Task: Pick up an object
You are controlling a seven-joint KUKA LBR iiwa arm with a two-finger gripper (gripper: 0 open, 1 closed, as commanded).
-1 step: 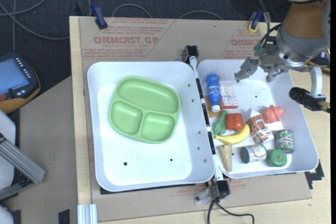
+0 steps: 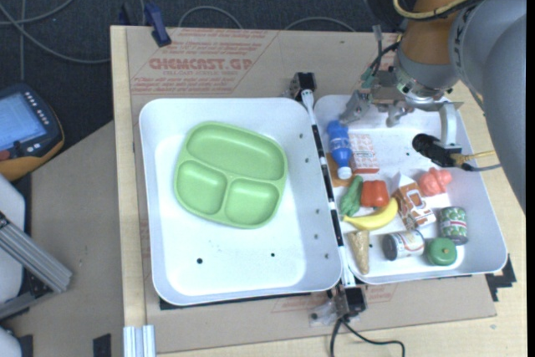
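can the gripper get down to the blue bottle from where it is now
Probably yes. The gripper hovers over the right bin's far end, and the blue bottle lies nearby against the left wall with nothing on top, though the wall may crowd one finger.

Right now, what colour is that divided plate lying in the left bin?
Light green: the three-compartment plastic plate, seen clearly in the camera view.

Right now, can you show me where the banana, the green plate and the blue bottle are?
banana (image 2: 373,218): camera view, middle of its yellow curve.
green plate (image 2: 230,174): camera view, ridge between its three compartments.
blue bottle (image 2: 338,143): camera view, its blue body.
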